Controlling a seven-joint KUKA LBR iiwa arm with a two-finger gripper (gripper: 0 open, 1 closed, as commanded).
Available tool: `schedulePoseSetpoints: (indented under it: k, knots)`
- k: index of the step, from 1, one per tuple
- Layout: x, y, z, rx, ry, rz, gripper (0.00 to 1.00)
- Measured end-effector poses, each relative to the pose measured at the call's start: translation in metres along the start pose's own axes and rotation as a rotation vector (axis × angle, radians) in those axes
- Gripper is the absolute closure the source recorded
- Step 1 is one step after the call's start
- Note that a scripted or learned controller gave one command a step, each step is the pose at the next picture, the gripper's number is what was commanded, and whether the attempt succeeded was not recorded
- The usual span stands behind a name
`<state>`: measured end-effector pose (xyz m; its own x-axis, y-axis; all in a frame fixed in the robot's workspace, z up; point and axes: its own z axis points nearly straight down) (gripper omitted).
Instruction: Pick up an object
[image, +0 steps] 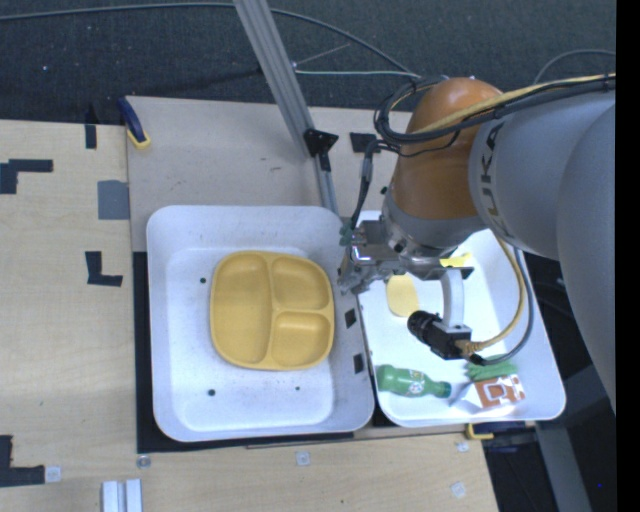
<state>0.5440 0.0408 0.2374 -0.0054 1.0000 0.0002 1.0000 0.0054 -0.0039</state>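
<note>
Nothing picked up yet as far as I can see. The gripper (352, 262) hangs over the right bin (535, 345) at its left edge, can't tell how it's set. Small pale yellow object (402, 295) sits near it, glossy green bottle (410, 381) by the front edge, matte yellow divided tray (271, 309) in the left bin (175, 330)

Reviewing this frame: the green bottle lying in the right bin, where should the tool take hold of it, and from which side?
Probably across the middle of the green bottle, coming straight down from above. It lies flat on its side, long axis roughly left to right, so fingers closing across its narrow width should fit. The orange-and-white packet sits close to its right end, so staying toward the left half looks safer.
</note>
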Motion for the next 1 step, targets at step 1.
schedulePoseSetpoints:
  k: [1]
  knots:
    - [0.0393, -0.0203, 0.0096, 0.001, 0.0, 0.0, 1.0]
